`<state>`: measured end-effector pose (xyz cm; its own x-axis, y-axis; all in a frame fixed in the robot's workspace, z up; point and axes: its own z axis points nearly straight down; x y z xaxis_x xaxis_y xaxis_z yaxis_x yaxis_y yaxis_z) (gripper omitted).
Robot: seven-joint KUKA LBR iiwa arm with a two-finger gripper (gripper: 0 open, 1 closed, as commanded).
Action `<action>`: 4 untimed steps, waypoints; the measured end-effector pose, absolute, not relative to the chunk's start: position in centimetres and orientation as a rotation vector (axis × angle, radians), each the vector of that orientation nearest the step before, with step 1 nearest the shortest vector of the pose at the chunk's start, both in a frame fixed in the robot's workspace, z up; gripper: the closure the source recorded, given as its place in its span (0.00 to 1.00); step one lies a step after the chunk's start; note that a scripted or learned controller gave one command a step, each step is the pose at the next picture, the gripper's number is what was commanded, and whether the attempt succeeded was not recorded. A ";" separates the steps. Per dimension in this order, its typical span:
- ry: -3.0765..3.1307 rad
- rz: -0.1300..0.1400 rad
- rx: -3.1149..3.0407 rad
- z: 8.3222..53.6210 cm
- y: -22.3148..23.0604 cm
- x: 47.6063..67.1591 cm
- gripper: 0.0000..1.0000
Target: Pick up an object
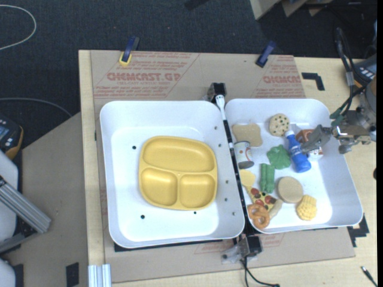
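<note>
The arm reaches in from the right, its end effector low.

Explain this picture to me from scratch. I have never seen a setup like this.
One camera looks down at a slant on a bench holding two shallow white bins. The left bin holds a yellow divided tray. The right bin holds small toy foods: a cookie, a blue bottle, a green piece, a small can, a corn cob, a pizza slice. At the right edge, the robot arm's gripper reaches in just above the bottle. Its job is to pick one thing up. I see nothing clearly held between its fingers.
</note>
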<state>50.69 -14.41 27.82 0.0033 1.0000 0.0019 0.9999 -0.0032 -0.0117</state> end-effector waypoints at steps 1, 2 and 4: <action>-2.222 -0.001 -2.222 28.4 -14.4 50.9 0.00; -2.218 0.003 -2.219 24.2 -14.5 50.8 0.00; -2.216 0.005 -2.218 15.3 -15.0 50.2 0.00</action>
